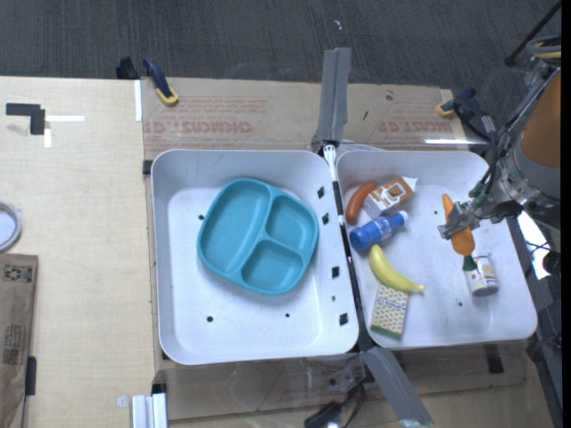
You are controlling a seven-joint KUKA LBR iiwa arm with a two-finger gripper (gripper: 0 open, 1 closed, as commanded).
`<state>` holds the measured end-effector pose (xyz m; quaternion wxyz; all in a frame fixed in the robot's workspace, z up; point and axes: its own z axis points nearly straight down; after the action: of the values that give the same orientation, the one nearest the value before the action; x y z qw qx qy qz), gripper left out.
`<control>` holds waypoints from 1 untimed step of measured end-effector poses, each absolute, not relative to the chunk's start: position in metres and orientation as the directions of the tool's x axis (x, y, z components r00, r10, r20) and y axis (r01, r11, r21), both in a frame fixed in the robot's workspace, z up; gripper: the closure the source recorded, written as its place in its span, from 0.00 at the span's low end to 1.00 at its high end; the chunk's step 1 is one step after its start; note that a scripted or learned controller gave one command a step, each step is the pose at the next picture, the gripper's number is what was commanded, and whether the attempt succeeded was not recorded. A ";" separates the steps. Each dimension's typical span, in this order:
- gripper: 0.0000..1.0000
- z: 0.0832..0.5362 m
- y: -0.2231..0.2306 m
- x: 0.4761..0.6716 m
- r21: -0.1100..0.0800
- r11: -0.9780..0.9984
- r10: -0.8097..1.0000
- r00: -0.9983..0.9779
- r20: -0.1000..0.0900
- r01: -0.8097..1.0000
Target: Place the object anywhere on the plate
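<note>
A blue three-section plate (259, 235) lies in the left bin (178, 328). In the right bin (508, 324), an orange carrot (462, 242) sits toward the right side. My gripper (459, 220) is directly over the carrot's middle, and orange shows both above and below it. The gripper's body hides how it meets the carrot. The plate holds nothing.
The right bin also holds a sausage (356, 201), a small printed packet (391, 195), a blue bottle (378, 230), a banana (393, 273), a patterned box (390, 311) and a small can (483, 275) just below the gripper. A raised divider (337, 230) separates the two bins.
</note>
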<state>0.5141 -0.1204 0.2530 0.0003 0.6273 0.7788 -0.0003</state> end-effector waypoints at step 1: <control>1.00 0.231 -0.049 0.516 -0.001 0.431 0.902 -0.431 -0.001 0.902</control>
<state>0.5158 -0.0495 0.2306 0.0000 0.5335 0.8458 -0.0005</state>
